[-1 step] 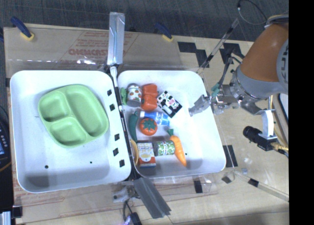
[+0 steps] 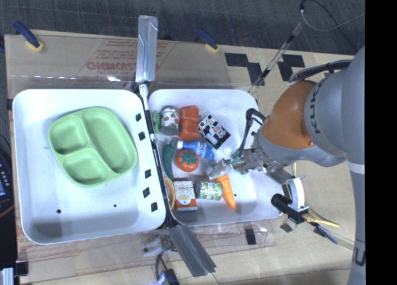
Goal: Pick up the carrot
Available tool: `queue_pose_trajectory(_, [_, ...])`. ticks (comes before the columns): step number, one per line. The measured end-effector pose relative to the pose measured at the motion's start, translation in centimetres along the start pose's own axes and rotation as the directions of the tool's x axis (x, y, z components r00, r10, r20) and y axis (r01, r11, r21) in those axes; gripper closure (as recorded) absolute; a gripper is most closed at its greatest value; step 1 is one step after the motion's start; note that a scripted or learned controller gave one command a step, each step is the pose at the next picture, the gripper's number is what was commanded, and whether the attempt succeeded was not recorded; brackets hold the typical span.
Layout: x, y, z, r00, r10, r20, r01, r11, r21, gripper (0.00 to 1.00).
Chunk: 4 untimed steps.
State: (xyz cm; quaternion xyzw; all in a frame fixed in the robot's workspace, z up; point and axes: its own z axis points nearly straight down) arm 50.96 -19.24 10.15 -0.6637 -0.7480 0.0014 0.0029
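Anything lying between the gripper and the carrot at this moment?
Nothing in the camera view: the gripper sits just above the carrot's upper end, with only a sliver of bare white bin floor between them.

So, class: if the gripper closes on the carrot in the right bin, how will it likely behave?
The carrot looks like smooth moulded plastic, so probably stiff and light. Its taper may let it slide out of a pinch toward the narrow tip. It lies against a small can, which could get nudged as the gripper closes.
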Motion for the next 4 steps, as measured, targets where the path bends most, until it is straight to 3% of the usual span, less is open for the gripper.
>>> queue_pose_trajectory(1, [0.3, 3.0, -5.1, 0.994, -0.108, 0.002, 0.108, 0.994, -0.005, 0.00])
queue_pose_trajectory(2, [1.7, -2.0, 1.0, 0.970, -0.242, 0.002, 0.242, 0.970, -0.004, 0.00])
queue_pose_trajectory(3, [1.6, -2.0, 0.0, 0.969, -0.245, 0.003, 0.245, 0.969, -0.004, 1.00])
queue_pose_trajectory(4, [7.9, -2.4, -12.1, 1.000, -0.022, 0.003, 0.022, 1.000, -0.005, 1.00])
